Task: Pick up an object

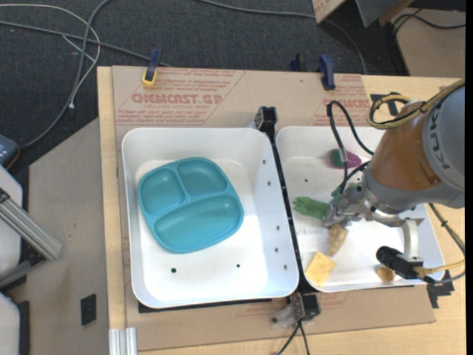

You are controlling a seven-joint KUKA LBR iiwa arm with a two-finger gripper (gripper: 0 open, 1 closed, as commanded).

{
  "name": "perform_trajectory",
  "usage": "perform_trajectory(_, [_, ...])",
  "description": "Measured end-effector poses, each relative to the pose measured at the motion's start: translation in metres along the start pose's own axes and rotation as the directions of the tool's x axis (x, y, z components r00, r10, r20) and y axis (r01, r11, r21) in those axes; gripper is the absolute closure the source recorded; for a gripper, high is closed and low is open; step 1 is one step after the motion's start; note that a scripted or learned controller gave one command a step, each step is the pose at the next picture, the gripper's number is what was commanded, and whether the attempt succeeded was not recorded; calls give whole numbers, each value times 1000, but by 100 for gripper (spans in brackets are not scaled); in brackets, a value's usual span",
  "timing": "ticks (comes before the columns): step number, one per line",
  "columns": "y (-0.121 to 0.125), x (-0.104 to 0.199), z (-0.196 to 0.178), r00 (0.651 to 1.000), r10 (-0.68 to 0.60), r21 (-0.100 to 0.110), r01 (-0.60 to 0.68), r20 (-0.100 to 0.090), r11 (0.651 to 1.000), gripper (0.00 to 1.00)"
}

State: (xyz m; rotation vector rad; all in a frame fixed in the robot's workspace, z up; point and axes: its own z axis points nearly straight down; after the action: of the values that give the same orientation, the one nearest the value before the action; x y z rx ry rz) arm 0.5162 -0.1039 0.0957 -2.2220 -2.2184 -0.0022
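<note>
Clearly the risk is a miss: the gripper (338, 224) hangs low in the right bin (310, 143), whether apart or together I cannot tell, crowded between a green object (310, 207) toward the dividing wall and a tan piece (337, 239) just beneath, so it may nudge both; a yellow block (320, 268) sits by the near edge, with open floor toward the far corner

Arm (414, 161) in from right, wrist bent down, tool (338, 217) low.

Dark grey carpeted floor (44, 80), crossed by thin grey cables (89, 32); brown printed cardboard sheet (185, 95) covered the bench, blue clamps (153, 63) fixed.
</note>
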Motion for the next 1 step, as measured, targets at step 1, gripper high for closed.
perform_trajectory(1, [-5,1,-45,1000,-2,-5,2,3,1000,100])
